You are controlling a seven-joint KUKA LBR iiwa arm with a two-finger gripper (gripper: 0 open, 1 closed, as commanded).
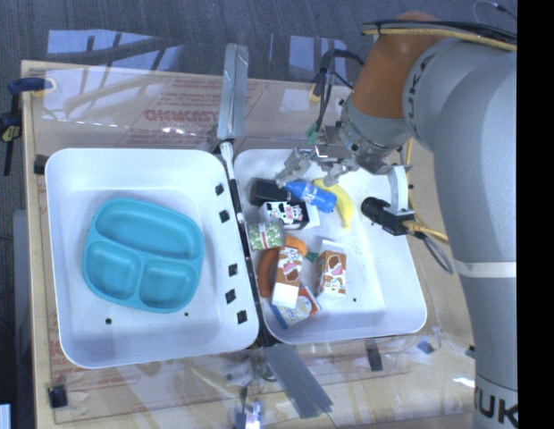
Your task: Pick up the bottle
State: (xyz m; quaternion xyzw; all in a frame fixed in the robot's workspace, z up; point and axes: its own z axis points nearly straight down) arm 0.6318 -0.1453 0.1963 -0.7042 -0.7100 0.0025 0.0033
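Observation:
A small blue bottle (313, 195) with a white end lies on its side in the back half of the right bin (398, 280). It rests between a black object (266, 189) and a yellow banana (342, 203). My gripper (316, 165) hangs just above and behind the bottle, at the bin's back wall. Its fingers are spread open with nothing between them. The grey arm with its orange band (393, 74) comes in from the upper right and hides the bin's back right corner.
Around the bottle lie a cow-patterned pack (285, 212), a green carton (265, 235), an orange item (269, 271) and two brown cartons (331, 273). The left bin (71, 186) holds a blue divided plate (145, 255). A black cable plug (384, 214) hangs over the right side.

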